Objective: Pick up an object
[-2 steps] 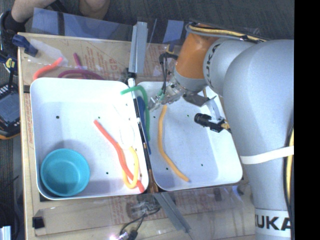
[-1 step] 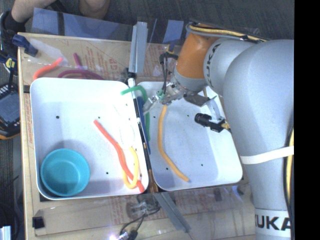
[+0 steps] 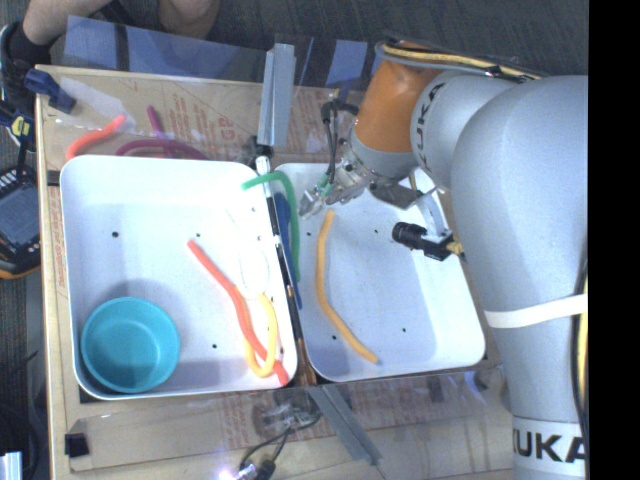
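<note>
Teal bowl, orange strip and yellow strip — white bins, grey arm — orange band

Brightness: even and fairly bright over both bins; the floor past the bench's far edge is dark.
Glare: the left bin floor is washed nearly white; soft sheen on the grey arm.
Shadows: a soft one beside the blue bowl; a faint one under the arm at the right bin's far edge.
Sharpness: soft, slightly grainy; fine detail smeared.
</note>
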### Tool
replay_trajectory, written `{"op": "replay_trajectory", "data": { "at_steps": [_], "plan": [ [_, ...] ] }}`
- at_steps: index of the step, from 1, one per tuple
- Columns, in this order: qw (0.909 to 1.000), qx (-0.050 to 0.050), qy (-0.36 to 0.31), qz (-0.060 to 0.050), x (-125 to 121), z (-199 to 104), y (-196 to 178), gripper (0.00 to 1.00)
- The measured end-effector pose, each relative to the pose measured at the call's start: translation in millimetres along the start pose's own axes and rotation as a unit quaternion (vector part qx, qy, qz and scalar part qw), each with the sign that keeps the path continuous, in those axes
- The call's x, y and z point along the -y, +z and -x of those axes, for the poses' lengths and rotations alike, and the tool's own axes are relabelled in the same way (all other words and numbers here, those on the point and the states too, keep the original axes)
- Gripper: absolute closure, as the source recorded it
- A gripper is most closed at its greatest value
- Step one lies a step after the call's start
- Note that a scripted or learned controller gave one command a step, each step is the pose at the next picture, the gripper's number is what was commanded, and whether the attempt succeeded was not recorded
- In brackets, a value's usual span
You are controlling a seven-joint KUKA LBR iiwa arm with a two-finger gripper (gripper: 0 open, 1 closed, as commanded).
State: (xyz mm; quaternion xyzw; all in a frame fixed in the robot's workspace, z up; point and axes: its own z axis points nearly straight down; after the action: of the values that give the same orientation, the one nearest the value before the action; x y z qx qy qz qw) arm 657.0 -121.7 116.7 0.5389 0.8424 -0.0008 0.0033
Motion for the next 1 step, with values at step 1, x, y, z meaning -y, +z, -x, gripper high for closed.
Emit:
{"op": "replay_trajectory", "data": {
  "at_steps": [1],
  "plan": [
    [1.0000, 0.001, 0.001, 0.000, 0.5, 1.4, -0.5, 0.00]
  ]
}}
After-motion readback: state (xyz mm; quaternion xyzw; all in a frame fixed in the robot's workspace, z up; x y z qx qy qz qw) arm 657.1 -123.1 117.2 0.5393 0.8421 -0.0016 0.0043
